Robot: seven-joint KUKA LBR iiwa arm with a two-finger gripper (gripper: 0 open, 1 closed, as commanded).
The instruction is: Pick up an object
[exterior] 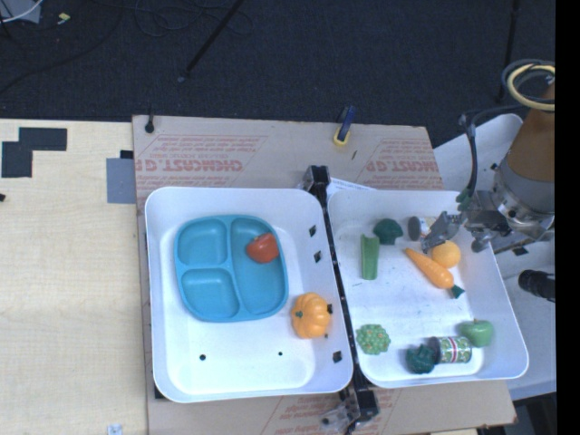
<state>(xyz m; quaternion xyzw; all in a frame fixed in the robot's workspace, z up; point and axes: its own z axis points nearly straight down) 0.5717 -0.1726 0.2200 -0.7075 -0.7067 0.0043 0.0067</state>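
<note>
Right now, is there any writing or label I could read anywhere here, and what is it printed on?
"CHEMCAST", roughly, red print seen upside down and repeated on the brown protective sheet under the bins; the smaller lines beside it are too blurred to read.
Label on the small bottle in the right bin: too small to read.

Two shallow white bins, left [236, 379] and right [509, 333], sit side by side on a printed cardboard sheet [272, 157] in the lower centre of the frame. A blue-and-yellow clamp [344, 127] grips the sheet's top edge. At left, the pale wooden bench [63, 315] bears black [32, 148] and grey [119, 179] patches. Cables [213, 30] trail across dark carpet [362, 43] above.
</note>
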